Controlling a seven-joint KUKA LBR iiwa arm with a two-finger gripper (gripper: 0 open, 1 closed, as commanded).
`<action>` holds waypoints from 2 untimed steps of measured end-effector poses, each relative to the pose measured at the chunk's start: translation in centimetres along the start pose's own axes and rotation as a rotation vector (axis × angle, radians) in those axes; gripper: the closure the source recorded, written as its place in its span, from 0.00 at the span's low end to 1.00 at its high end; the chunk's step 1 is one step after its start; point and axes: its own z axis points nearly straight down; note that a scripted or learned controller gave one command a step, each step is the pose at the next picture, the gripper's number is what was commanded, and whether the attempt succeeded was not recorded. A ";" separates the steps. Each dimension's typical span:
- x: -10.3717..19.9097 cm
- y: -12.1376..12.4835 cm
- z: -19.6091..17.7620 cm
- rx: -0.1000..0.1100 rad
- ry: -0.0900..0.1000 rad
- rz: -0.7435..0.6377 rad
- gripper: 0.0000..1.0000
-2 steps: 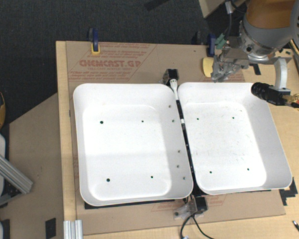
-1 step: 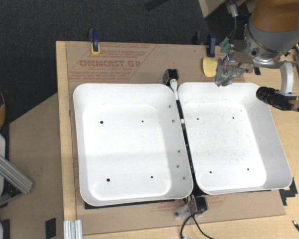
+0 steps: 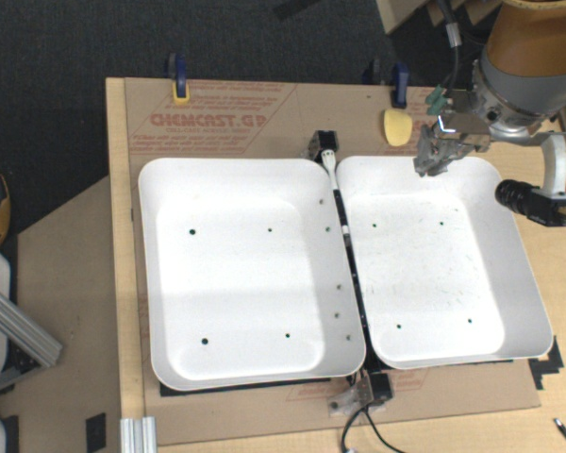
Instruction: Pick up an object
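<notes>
Two shallow white bins sit side by side on a brown board, which rests on a pale wooden bench (image 3: 75, 281).

Nearest the camera: a small black clamp with a cable (image 3: 370, 394) at the front edge of the board, at the seam between the bins. A strip of grey metal rail (image 3: 19, 324) lies at the bench's near left.

Left bin (image 3: 170, 253): white, rounded corners, four small dark dots on its floor.

Right bin (image 3: 509, 281): white, similar dots, faint dark speckling over its floor. A thin black-and-white strip (image 3: 344, 243) runs along the seam between the two bins, ending at a second black clamp (image 3: 322, 143) at the far edge.

Board (image 3: 217, 111): brown, printed with reddish lettering along the far portion; two blue-handled clamps, one (image 3: 177, 69) at far left and one (image 3: 399, 78) at far centre, fix its rear edge.

Task item: a small pale yellow object (image 3: 397, 126), rounded, lying on the board just beyond the right bin's far left corner, outside both bins.

Gripper (image 3: 432, 161): metallic grey, hanging over the far rim of the right bin, just to the right of the yellow object and apart from it. Whether the jaws are spread or pressed together cannot be told; nothing is seen between them.

Arm (image 3: 528, 36): grey with an orange band, entering from the far right. A black cylindrical part (image 3: 528, 201) projects near the right bin's right rim.
</notes>
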 end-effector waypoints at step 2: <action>5.5 2.7 1.9 -0.003 0.001 -0.006 1.00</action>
